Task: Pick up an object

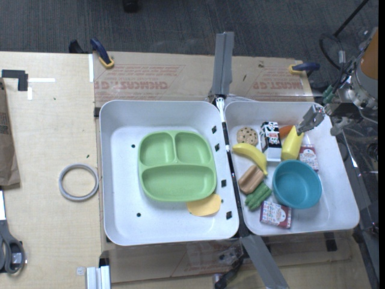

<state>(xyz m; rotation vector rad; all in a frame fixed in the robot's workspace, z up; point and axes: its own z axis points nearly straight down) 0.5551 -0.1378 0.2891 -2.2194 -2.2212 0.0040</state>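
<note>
Camera view, looking down at a slant. Two white bins sit side by side on the bench. The left bin (pixel 114 179) holds a green divided plate (pixel 177 166), lying flat near the middle, and a yellow flat piece (pixel 204 206) that pokes out from under the plate's near right edge.

The right bin (pixel 337 209) holds the clutter. A blue bowl (pixel 296 184) stands upright toward the near side. Just left of it lies a banana (pixel 251 155), curved, with a hot dog (pixel 250 179) below it and a green vegetable piece (pixel 258 196) touching the bowl's left rim. A round cookie (pixel 246 136) lies at the far left of the bin. A small black-and-white carton (pixel 271 135) stands beside it. A yellow block (pixel 291 144) leans next to the carton, with something orange behind it. A small red-and-white packet (pixel 308 158) lies just right of the yellow block. Another printed packet (pixel 276 214) rests at the near edge, below the bowl.

The gripper (pixel 311 120) comes in from the right, above the far right part of the right bin, near the yellow block. Fingers are too dark and small to read: cannot tell whether spread or pressed together. Nothing is visibly between them.

On the bench left of the bins lies a grey ring (pixel 79 182).
</note>
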